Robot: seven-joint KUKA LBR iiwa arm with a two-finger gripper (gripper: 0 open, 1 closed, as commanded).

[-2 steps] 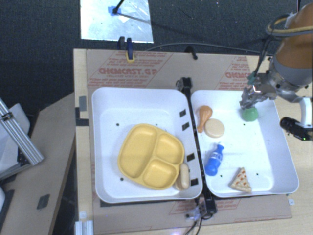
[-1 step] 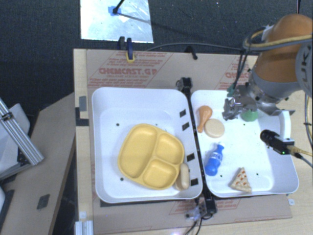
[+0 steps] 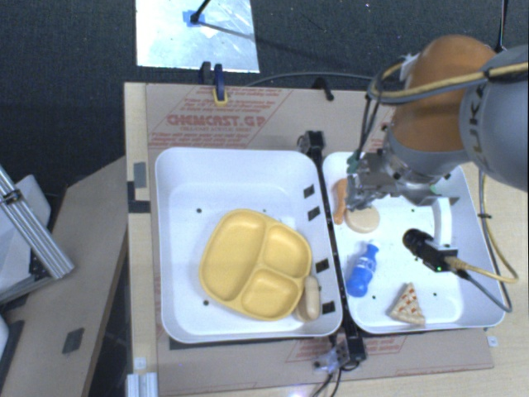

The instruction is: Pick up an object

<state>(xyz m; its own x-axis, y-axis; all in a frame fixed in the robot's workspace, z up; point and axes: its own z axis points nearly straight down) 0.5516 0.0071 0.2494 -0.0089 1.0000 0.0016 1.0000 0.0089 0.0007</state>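
Red lettering on the brown board (image 3: 223, 118) behind the bins reads "CHEMCAST GP". The gripper (image 3: 361, 195) hangs low in the right bin (image 3: 471, 304), just above a tan round cookie (image 3: 362, 219); whether it grips anything, I cannot tell. Beside it an orange hot dog (image 3: 339, 201) lies lengthwise front-to-back. A blue bottle (image 3: 361, 271) points its cap away. A pizza slice (image 3: 407, 304) sits nearby.
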